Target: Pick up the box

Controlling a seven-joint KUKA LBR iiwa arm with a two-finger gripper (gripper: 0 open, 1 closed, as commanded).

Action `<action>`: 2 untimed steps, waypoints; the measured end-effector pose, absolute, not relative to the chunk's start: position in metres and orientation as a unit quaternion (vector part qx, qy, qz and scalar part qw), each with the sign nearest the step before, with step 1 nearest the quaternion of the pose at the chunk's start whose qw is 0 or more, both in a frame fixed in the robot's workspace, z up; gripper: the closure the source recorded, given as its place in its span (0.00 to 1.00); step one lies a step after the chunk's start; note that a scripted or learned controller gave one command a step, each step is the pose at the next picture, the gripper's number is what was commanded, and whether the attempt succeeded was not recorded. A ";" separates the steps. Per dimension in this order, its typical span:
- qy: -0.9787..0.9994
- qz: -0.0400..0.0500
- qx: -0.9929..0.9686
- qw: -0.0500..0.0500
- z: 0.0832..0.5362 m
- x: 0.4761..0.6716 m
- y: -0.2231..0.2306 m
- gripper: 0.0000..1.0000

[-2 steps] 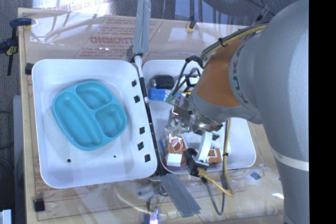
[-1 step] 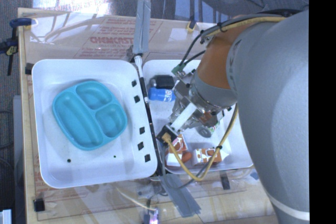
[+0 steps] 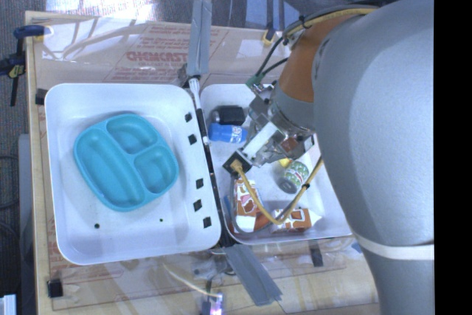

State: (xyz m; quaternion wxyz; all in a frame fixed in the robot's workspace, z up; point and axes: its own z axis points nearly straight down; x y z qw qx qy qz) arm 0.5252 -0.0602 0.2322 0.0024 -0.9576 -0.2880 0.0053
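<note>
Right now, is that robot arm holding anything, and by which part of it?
It cannot be told. The gripper hangs over the right bin, its tip hidden by its own body. The blue box lies apart, near the bin's left wall.

From where I stand, the left bin (image 3: 74,232) holds a turquoise divided plate (image 3: 125,161) lying flat, while the grey arm (image 3: 369,122) with its orange band reaches over the right bin (image 3: 333,217), its pincer (image 3: 289,150) down among the things there. At that bin's far end a black object (image 3: 229,115) lies just beside a blue one (image 3: 225,133). A small green-labelled tin (image 3: 295,175) sits near the pincer, and the red-and-white box (image 3: 245,204) lies along the near wall.
</note>
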 end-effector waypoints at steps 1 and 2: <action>-0.393 0.005 -0.920 0.002 0.250 0.555 -0.063 1.00; -0.342 0.005 -0.940 0.003 0.188 0.484 -0.076 1.00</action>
